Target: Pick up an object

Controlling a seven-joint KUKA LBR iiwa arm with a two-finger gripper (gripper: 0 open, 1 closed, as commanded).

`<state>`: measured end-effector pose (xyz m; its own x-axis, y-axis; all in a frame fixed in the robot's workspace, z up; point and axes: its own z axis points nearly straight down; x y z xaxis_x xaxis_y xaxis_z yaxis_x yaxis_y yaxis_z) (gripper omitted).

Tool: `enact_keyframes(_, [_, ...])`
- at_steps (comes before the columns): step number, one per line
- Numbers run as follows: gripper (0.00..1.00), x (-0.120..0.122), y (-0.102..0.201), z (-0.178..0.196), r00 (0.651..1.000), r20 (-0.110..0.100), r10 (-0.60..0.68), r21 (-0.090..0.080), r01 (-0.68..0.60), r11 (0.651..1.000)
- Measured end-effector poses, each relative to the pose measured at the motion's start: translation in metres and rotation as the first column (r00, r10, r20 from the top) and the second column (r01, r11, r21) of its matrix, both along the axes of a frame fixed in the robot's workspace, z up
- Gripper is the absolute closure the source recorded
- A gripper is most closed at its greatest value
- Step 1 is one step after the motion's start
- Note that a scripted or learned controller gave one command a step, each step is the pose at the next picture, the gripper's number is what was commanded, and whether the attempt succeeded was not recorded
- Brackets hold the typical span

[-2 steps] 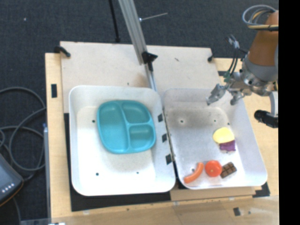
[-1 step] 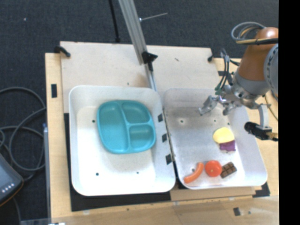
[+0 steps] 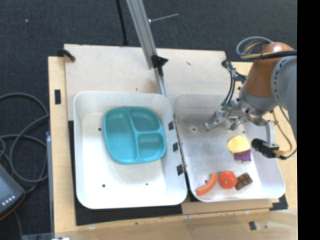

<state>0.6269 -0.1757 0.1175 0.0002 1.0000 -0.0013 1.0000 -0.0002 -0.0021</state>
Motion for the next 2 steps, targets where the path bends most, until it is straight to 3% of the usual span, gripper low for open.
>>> enact_keyframes(1, [1.00, 0.002, -0.002, 0.015, 1.000, 0.007, -0.003, -0.001, 0.003, 1.000])
enact_keyframes(2, [1.00, 0.005, 0.006, 0.065, 1.000, 0.009, 0.003, -0.001, -0.003, 1.000])
